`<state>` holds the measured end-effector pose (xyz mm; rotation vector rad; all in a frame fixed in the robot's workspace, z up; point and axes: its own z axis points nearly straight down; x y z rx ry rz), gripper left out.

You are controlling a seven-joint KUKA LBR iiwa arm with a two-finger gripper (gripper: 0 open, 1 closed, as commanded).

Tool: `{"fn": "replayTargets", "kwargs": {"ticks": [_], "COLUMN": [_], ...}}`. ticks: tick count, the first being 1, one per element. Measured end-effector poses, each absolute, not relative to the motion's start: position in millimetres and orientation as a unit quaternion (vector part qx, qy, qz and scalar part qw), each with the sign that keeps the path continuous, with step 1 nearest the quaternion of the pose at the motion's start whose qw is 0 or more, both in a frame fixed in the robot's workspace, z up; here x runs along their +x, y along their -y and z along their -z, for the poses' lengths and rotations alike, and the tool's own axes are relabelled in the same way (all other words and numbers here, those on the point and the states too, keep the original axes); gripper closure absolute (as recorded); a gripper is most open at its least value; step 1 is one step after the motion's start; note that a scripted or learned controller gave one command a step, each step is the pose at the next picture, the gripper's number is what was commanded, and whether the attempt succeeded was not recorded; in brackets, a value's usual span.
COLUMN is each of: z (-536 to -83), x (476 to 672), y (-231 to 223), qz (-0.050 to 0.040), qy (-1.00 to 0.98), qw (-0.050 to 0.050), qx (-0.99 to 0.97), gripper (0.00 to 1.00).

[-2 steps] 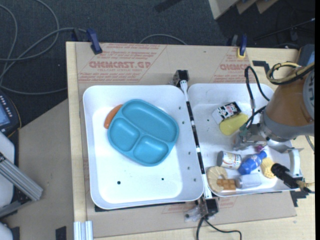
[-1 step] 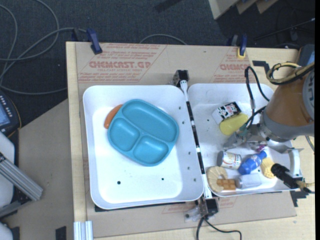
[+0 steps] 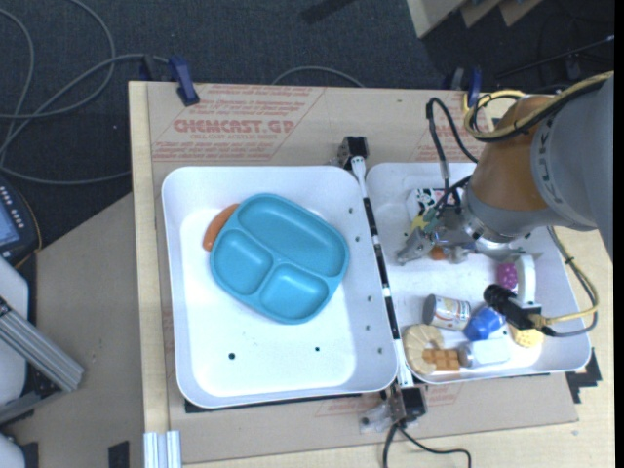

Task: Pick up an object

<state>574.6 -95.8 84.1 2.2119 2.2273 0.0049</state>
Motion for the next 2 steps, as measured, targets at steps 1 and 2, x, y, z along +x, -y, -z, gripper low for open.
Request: {"fn": "replayTargets", "kwargs": {"ticks": [1, 2], "z": [-80.7, -88.1], "x": [628.9, 623.9], "y": [115.3, 116.0], "qz": [0.0216, 0.0264], "qy": [-0.706, -0.705], "qw": [-0.037, -0.042], "qx": [0.707, 0.708], "gripper": [0.00, 1.00]}}
